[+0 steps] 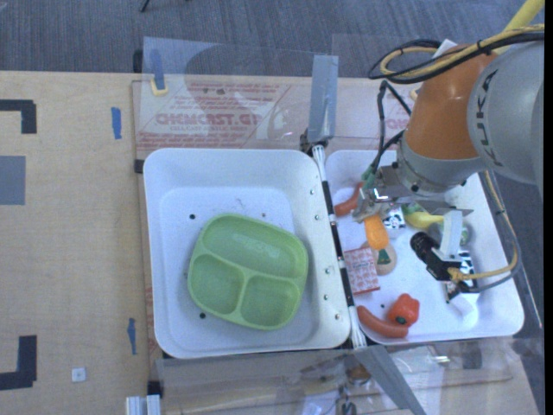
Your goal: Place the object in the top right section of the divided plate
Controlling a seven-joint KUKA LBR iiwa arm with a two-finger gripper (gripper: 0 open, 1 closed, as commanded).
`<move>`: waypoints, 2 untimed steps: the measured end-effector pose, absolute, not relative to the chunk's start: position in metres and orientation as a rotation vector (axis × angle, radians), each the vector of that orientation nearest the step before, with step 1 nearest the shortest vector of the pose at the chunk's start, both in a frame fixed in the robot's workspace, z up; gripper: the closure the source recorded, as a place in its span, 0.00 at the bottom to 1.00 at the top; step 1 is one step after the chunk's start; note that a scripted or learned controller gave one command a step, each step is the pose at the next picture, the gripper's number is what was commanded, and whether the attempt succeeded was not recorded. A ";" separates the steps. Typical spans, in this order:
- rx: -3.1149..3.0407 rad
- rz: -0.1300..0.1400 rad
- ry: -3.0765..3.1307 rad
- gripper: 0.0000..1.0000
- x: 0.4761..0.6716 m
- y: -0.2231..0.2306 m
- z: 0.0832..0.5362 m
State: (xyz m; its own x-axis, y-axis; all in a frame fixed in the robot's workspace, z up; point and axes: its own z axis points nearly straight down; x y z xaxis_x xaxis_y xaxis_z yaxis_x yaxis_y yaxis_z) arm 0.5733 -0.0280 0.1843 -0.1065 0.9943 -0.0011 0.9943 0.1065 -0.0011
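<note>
The green divided plate (248, 271) lies in the left bin (173, 180), with one wide section on its upper side and two smaller ones along its lower side; nothing is on it. My gripper (374, 195) hangs over the upper left part of the right bin (501, 314), low among the toy foods. Directly below it is an orange carrot-like piece (376, 231), and a red piece (346, 205) lies just to its left by the bin wall. The wrist hides how the gripper stands on these pieces.
More toy foods are in the right bin: a yellow banana (424, 220), a red and white packet (360, 271), a beige round piece (385, 262), a red pepper (403, 309), a sausage (377, 322). The arm covers that bin's upper right.
</note>
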 end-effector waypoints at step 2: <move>2.049 -0.004 2.384 1.00 0.485 0.088 0.210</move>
